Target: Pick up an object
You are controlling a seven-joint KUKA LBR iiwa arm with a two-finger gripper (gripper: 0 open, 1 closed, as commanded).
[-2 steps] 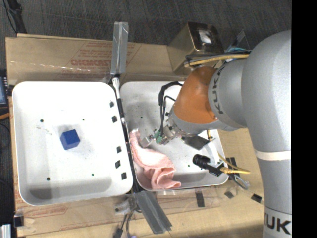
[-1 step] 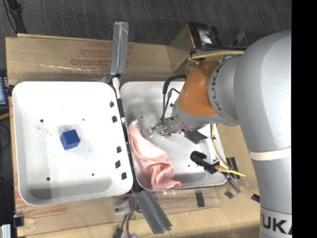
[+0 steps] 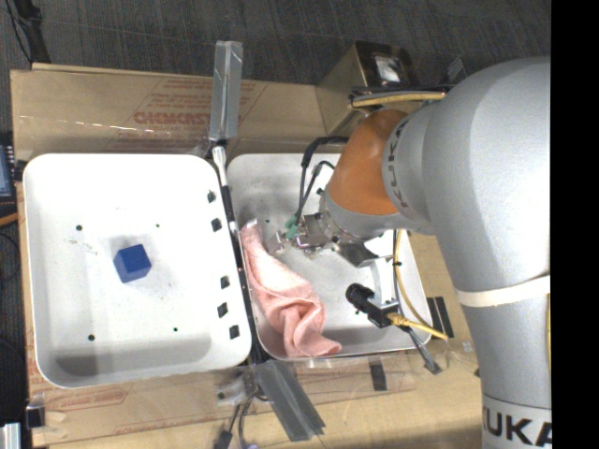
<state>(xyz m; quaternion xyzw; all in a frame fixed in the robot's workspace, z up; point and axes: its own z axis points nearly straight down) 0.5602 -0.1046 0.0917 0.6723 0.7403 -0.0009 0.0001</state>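
Note:
A crumpled pink cloth [image 3: 284, 294] lies along the left side of the right bin [image 3: 265, 174], reaching from mid-bin to its front edge. My gripper [image 3: 284, 238] is low in that bin, right at the cloth's upper end, under the orange-banded wrist [image 3: 360, 171]. A blue cube [image 3: 132, 262] sits alone in the left bin [image 3: 56, 185], well apart from the arm.
The big grey arm [image 3: 477, 185] covers the right half of the right bin. A black cable connector [image 3: 367, 304] with a yellow lead hangs over the bin's front right. Cardboard [image 3: 112, 101] lies behind the bins, and a metal divider bar [image 3: 225, 82] stands between them.

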